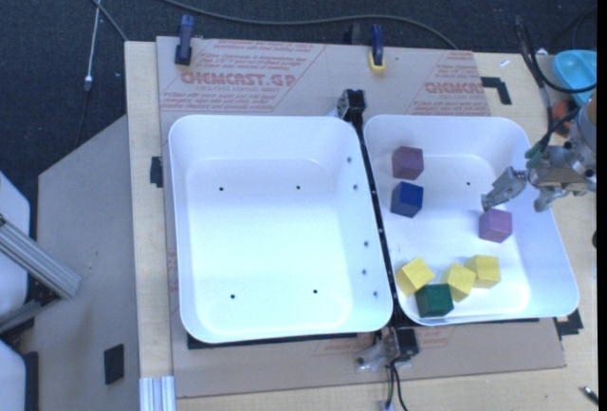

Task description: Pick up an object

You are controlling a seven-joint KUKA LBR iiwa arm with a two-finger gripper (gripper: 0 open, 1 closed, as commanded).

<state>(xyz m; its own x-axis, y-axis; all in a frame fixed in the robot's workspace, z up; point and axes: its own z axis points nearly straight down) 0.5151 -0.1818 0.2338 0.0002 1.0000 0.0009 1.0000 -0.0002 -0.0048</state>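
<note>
The right bin (455,136) holds several cubes. A purple cube (408,159) and a blue cube (407,198) sit near its left wall. A pale purple cube (495,225) lies toward the right side. Along the front are three yellow cubes (414,274) (462,281) (486,269) and a green cube (435,299). My gripper (519,199) hangs over the bin's right side, open, with nothing between its fingers. Its left finger (499,191) stands just above the pale purple cube, apart from it.
The left bin (190,210) sits beside the right one, with a black clip (353,102) at the seam between them. Cables and a light blue object (577,67) lie at the bench's right edge near the arm.
</note>
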